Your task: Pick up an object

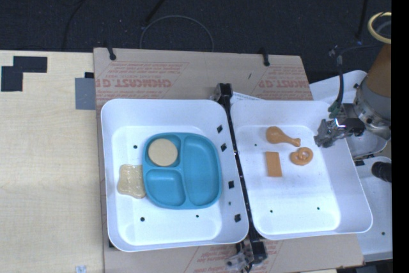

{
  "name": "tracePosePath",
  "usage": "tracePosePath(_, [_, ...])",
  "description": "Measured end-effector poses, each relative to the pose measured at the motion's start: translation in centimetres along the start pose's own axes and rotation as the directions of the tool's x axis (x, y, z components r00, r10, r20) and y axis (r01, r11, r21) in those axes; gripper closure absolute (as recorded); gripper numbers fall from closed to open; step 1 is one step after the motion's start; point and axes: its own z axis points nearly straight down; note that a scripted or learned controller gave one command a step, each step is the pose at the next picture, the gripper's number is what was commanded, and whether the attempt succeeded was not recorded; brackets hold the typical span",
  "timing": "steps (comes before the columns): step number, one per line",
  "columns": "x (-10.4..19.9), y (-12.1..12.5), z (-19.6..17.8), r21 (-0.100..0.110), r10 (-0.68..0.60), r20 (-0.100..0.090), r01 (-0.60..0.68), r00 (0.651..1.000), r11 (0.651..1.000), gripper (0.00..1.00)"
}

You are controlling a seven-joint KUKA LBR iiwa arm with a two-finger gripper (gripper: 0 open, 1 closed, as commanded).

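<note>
Just left of the fingers (326, 135) — pretzel (301, 156), drumstick (282, 135), apart.

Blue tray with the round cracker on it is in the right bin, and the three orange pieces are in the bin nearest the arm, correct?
Not quite. The camera view shows the blue tray, with the round cracker on it, in the left bin, not the right. The three orange pieces are indeed in the bin nearest the arm.

Gripper (327, 135) at right bin's (345, 217) right rim. W/in that bin: drumstick (281, 135), pretzel (301, 156), tan bar (273, 164). Left of it: blue tray (192, 176) w/ round cracker (162, 152).
</note>
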Motion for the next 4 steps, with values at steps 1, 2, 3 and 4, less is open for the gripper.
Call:
tracePosePath(1, [5.3, 0.5, -0.7, 0.002, -0.005, -0.003, 0.005, 1.000, 1.000, 1.00])
tracePosePath(2, [10.5, 0.9, -1.1, 0.002, -0.004, -0.002, 0.005, 1.000, 1.000, 1.00])
tracePosePath(3, [15.2, 0.9, -1.2, 0.004, -0.003, -0.001, 0.003, 1.000, 1.000, 1.00])
tracePosePath(4, [20.3, 1.2, -1.2, 0.004, -0.003, -0.001, 0.003, 1.000, 1.000, 1.00])
